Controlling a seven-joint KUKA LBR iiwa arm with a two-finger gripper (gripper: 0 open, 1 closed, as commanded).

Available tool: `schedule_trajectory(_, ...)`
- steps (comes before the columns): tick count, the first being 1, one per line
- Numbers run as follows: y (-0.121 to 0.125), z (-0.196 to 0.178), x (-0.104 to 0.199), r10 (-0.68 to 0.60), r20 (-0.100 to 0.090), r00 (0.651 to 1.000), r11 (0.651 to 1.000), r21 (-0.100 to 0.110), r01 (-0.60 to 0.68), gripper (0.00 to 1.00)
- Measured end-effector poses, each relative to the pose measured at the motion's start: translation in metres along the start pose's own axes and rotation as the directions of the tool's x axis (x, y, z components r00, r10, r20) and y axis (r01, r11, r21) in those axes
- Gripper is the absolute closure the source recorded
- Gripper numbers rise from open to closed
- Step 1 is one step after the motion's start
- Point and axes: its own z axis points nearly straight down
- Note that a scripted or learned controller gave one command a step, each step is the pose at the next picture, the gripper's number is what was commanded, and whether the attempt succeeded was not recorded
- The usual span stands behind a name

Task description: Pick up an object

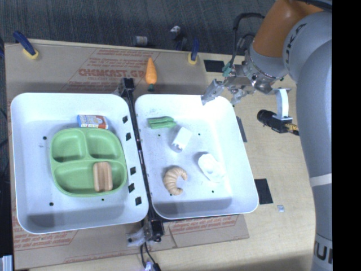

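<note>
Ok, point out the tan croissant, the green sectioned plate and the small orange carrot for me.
tan croissant (174, 180), camera view, middle of its curved body.
green sectioned plate (70, 147), camera view, bare upper-left compartment.
small orange carrot (150, 71), camera view, middle of its body.

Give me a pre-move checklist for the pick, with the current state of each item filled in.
1. Gripper is above the right bin: partly ok, it sits over the bin's far right corner.
2. Nothing between the fingers: ok, nothing shows there.
3. Targets in the right bin lie apart from each other: ok, the green bean pod, white cup, white lump and croissant do not touch.
4. Gripper lined up over one target: not ok, it is off to the corner.
5. Finger opening: cannot tell.
</note>
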Motion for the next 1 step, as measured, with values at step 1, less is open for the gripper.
schedule_trajectory(1,-0.0746,0.0401,-0.0183,-0.001,0.000,1.000,1.000,0.002,0.001,0.00)
